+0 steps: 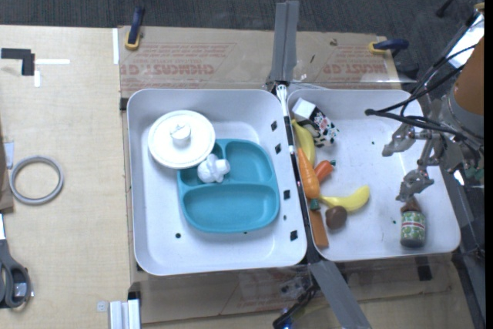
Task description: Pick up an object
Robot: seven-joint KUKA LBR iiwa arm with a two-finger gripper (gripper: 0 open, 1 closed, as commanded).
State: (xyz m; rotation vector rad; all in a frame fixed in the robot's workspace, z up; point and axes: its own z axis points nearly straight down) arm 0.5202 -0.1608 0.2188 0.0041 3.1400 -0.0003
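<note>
**Small bottle under the tool: rigid, top-heavy, best taken at the neck**

The desk (62, 88) carries two white bins side by side. The left bin (142, 189) holds a teal divided tray (231, 208), a round white lid (181, 139) overlapping the tray's upper left corner, and a small white lump (212, 169) on the tray just below the lid.

The right bin (370, 135) holds the likelier pickings. Along its left wall lie a yellow banana (304, 141), an orange carrot (309, 177) and a black-and-white spotted toy (323, 129), crowded together and partly overlapping. Lower down, a second banana (350, 199) lies beside a brown rounded piece (336, 217).

Well apart from that cluster, near the bin's right wall, stands a small bottle (413, 226) with a green label and dark cap, upright. The tool (414, 182) hangs directly above it, fingers spread a little and gripping nothing; whether a fingertip touches the cap is too fine to tell.

The bottle looks the natural target. It is probably light, hard-sided and stiff, so it will not deform under pressure, but its smooth surface may be slippery and its narrow base makes it easy to tip. A grip across the neck or upper body, fingers either side and descending straight, seems safest; an off-centre approach would likely knock it over.
</note>
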